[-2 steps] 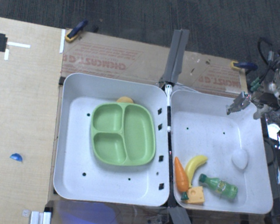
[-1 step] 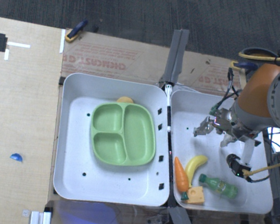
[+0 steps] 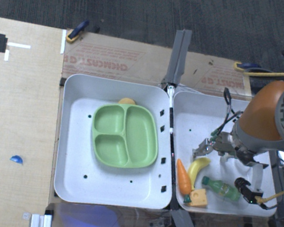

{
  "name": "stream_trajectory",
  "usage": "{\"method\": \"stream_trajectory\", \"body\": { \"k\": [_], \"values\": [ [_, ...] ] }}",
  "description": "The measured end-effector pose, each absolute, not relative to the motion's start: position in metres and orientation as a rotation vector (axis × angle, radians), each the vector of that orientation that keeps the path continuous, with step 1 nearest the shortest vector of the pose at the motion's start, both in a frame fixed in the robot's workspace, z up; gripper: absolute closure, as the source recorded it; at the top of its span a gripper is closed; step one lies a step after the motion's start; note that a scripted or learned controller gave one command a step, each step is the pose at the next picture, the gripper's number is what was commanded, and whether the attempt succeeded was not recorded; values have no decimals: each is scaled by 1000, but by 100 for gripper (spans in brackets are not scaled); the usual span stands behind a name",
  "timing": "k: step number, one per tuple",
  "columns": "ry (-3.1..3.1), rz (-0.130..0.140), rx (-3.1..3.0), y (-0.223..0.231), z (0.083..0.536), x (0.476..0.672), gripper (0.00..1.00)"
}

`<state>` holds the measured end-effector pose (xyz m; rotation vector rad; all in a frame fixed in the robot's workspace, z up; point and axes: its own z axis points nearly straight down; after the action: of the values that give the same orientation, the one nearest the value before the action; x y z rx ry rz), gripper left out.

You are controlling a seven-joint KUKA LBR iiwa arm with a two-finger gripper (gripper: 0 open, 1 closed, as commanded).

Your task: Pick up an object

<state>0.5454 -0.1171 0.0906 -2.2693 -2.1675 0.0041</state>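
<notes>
In the right bin (image 3: 195, 113) a yellow banana (image 3: 197, 169) lies beside an orange carrot (image 3: 183, 178). A green bottle (image 3: 221, 188) lies on its side to the right of them, and a yellow wedge (image 3: 199, 198) rests near the front wall. My gripper (image 3: 207, 149) hangs low over this bin, just above the upper end of the banana. Nothing is visibly held. The grey arm with its orange band (image 3: 262, 116) reaches in from the right.
The left bin (image 3: 73, 142) holds a green divided plate (image 3: 125, 135), with a small yellow object (image 3: 127, 101) peeking out behind it. A grey divider bar (image 3: 178, 57) stands between the bins at the back. Cables trail at the right bin's right edge.
</notes>
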Motion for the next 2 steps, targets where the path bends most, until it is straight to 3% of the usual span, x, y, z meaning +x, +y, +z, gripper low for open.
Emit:
{"method": "stream_trajectory", "body": {
  "k": [1,2],
  "values": [
    [-2101,3,-2332,-94,91,480,0],
    [-2095,4,-2337,-95,99,480,100]
  ]
}}
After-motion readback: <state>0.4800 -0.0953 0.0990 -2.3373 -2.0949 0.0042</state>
